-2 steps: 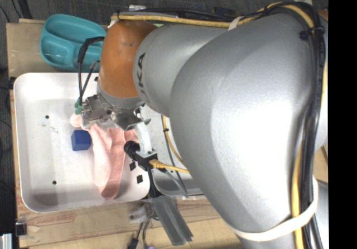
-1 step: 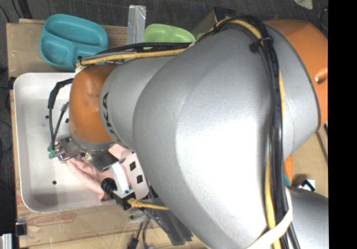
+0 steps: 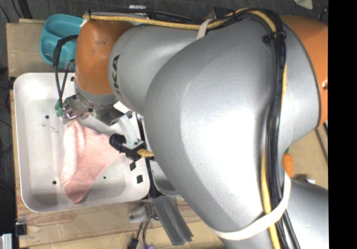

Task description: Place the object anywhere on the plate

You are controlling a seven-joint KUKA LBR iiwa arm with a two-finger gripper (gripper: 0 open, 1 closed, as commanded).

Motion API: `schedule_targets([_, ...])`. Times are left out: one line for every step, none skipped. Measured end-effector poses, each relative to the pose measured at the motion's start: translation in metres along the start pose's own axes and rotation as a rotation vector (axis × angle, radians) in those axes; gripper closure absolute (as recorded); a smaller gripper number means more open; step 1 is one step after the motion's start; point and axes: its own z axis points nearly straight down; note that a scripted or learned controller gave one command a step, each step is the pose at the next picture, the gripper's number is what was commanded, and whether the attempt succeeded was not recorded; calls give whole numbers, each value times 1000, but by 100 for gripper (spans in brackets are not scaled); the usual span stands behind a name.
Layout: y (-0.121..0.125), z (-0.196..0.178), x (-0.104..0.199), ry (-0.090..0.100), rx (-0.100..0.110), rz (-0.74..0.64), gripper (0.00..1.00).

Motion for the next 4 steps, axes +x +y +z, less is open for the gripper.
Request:
schedule_targets([-28, -15, 14, 0, 2, -63, 100])
schedule_targets([-71, 55, 34, 3, -8, 183, 100])
schedule_targets([-49, -6, 17, 0, 1, 90, 100])
schedule_targets([-98, -85, -46, 0, -1, 74, 100])
